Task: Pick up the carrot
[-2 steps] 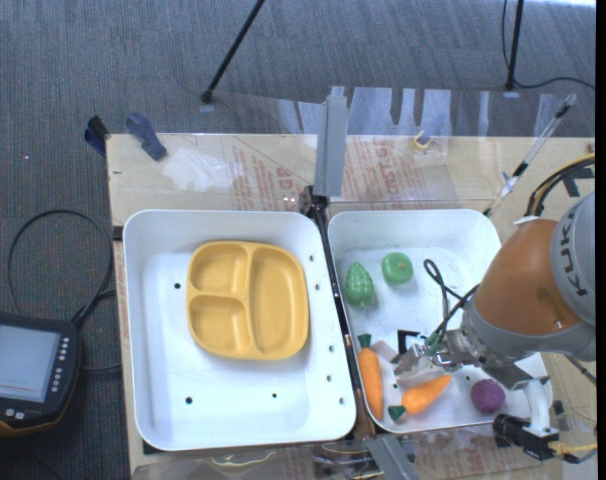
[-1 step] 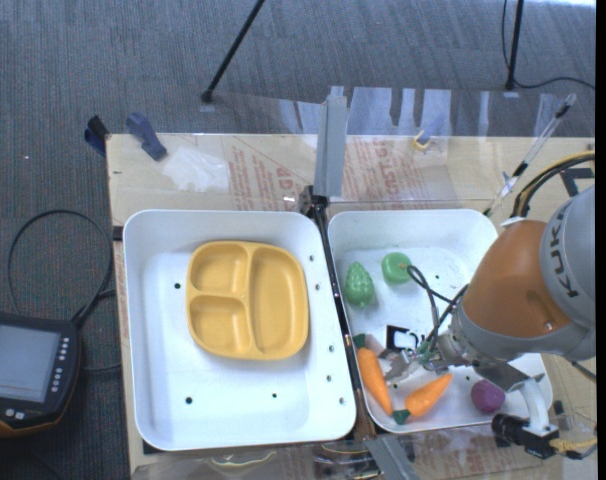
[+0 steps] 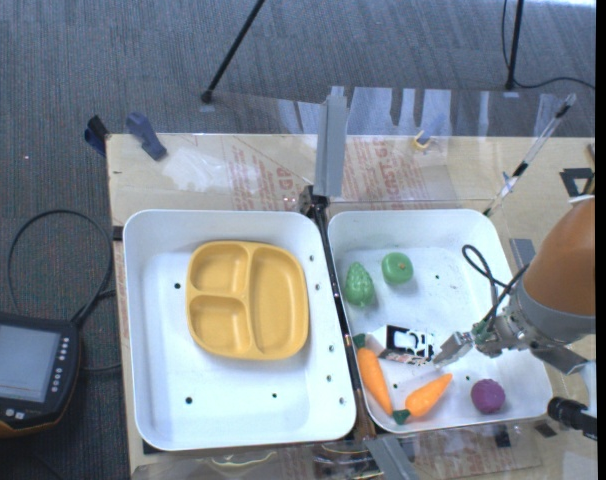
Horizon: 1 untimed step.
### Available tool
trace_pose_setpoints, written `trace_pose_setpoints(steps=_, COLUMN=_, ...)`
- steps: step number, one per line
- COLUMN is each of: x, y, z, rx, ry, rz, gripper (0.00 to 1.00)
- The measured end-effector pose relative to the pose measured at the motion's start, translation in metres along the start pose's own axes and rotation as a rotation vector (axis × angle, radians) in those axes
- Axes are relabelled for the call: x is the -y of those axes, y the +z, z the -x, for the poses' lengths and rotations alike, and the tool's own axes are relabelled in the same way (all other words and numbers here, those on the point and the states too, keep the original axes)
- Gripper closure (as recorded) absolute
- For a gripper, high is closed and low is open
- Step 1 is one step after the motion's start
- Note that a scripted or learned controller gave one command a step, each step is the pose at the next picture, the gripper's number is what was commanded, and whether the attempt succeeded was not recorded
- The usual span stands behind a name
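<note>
Two orange carrots lie at the front of the right bin (image 3: pixel 453 230). One carrot (image 3: pixel 374 378) points towards the back, close to the bin's left wall. The other carrot (image 3: pixel 428 394) lies slanted to its right, with its green end near the first one's tip. My gripper (image 3: pixel 413 346) reaches in low from the right, and its black and white tip sits just behind the two carrots. I see nothing held in it.
A purple vegetable (image 3: pixel 488 396) lies in the front right corner of the right bin. A green leafy vegetable (image 3: pixel 359 283) and a green round one (image 3: pixel 397 267) lie further back. The left bin (image 3: pixel 153 368) holds a yellow divided plate (image 3: pixel 249 299).
</note>
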<state>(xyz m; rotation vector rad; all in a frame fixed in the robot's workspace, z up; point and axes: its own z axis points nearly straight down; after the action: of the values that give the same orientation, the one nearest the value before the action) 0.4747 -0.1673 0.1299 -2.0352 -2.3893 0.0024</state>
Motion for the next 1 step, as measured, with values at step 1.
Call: trace_pose_setpoints(steps=1, x=-0.0074, y=0.0459, z=-0.0552, rx=-0.004, ry=0.147, rz=-0.008, gripper=0.0)
